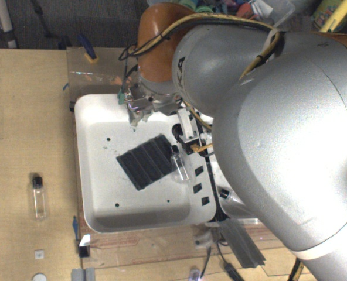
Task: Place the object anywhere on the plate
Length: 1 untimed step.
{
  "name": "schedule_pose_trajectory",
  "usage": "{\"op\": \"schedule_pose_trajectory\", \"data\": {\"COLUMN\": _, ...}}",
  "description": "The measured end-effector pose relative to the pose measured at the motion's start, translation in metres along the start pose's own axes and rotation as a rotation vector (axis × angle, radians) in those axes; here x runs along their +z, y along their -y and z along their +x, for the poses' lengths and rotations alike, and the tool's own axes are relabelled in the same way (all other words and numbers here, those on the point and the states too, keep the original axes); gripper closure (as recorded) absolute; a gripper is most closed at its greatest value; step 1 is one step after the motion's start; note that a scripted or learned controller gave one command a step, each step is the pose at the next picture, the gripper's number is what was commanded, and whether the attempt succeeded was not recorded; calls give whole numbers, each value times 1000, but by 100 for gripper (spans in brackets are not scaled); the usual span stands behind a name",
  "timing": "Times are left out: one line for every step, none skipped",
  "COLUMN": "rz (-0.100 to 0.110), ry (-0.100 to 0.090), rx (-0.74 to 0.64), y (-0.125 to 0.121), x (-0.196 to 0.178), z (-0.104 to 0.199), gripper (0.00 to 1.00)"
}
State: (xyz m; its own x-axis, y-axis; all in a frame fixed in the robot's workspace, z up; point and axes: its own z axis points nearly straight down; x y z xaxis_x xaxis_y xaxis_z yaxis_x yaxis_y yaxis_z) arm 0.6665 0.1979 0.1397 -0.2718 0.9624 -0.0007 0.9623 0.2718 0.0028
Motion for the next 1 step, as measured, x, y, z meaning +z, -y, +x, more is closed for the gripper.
{"op": "schedule_pose_trajectory", "data": {"rz": 2, "ry": 0, "rx": 417, "y": -4, "x": 28, "z": 18, "gripper": 100}}
